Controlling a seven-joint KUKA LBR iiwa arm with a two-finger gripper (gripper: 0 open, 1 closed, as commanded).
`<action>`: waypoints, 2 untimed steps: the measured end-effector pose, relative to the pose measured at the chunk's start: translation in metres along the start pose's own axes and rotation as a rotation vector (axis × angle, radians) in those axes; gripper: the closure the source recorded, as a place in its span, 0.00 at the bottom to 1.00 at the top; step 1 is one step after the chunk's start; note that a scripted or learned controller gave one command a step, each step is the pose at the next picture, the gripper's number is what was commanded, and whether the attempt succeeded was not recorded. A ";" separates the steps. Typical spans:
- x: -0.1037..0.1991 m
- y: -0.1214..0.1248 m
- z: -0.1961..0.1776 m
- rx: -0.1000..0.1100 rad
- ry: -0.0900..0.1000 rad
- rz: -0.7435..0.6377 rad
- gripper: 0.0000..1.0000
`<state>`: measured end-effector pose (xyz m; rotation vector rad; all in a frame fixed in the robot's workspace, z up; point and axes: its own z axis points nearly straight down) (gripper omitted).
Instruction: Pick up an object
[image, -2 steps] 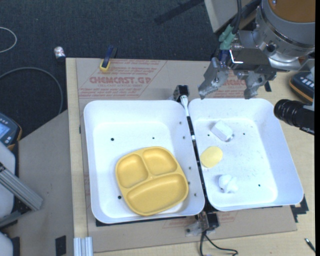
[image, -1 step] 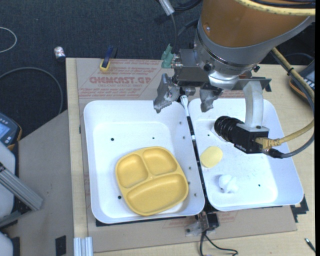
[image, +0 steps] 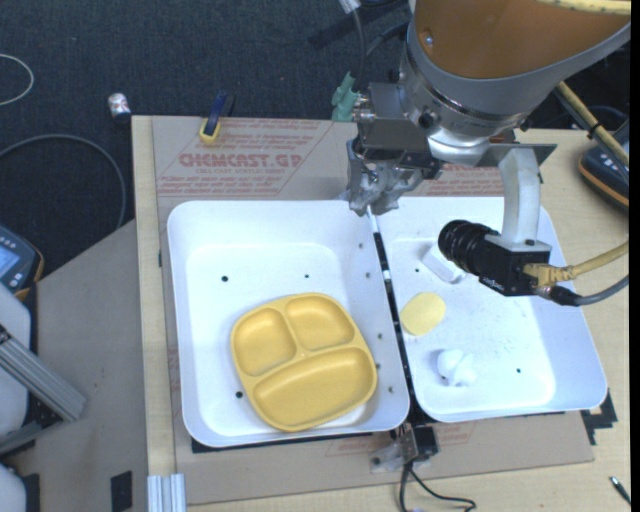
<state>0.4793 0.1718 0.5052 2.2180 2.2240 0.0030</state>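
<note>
1. The yellow plate, with three compartments, lies flat in the left bin, toward that bin's 5 o'clock corner, and its near edge is close to the bin's near wall
2. A yellow disc lies in the right bin, just beside the ridge where the two bins meet, at about 9 o'clock in that bin
3. A white lump sits at 5 o'clock from the yellow disc, near it but apart, toward the right bin's near wall
4. A white block lies at 12 o'clock from the yellow disc, in the far left part of the right bin; its right end is hidden
5. The gripper hangs over the far end of the ridge between the bins, at 12 o'clock from the yellow disc and at 1 o'clock from the yellow plate, well apart from both; whether it stands wide or narrow I cannot tell
6. The arm, grey with an orange band, rises from the gripper toward 1 o'clock and leaves by the top edge
7. A cardboard sheet with red print lies under both bins and shows at 12 o'clock from the left bin
8. A blue and yellow clip sits on the sheet's far edge, at 11 o'clock from the left bin
9. Dark floor lies beyond, at 10 o'clock
</note>
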 end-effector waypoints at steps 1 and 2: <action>0.000 0.000 -0.010 -0.002 0.001 -0.001 1.00; 0.001 0.001 -0.021 -0.005 0.002 -0.002 1.00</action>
